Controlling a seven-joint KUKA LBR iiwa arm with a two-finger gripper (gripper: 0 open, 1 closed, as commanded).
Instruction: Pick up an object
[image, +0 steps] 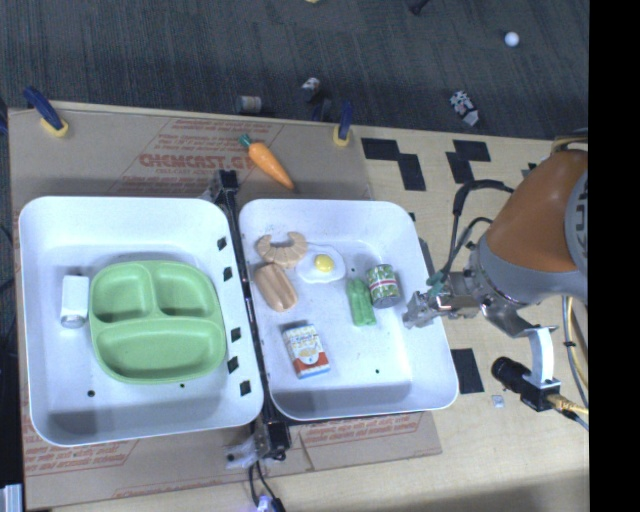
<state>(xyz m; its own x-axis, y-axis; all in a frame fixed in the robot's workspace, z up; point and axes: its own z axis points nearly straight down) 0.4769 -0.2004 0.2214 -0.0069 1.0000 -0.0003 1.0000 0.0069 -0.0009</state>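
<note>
The right bin (430, 375) holds several toy foods: a croissant (281, 247), a fried egg (322, 266), a bread roll (276, 287), a green bottle (360, 302), a green can (382, 284) and a small orange carton (307, 350). My gripper (424, 307) hovers at the bin's right rim, just right of the can and apart from it. Nothing shows between its fingers.
The left bin (40, 300) holds a green divided plate (155, 320) and a small white block (74, 299). A toy carrot (268, 163) lies on the cardboard behind the bins. The arm's orange band (535, 215) and cables fill the right side.
</note>
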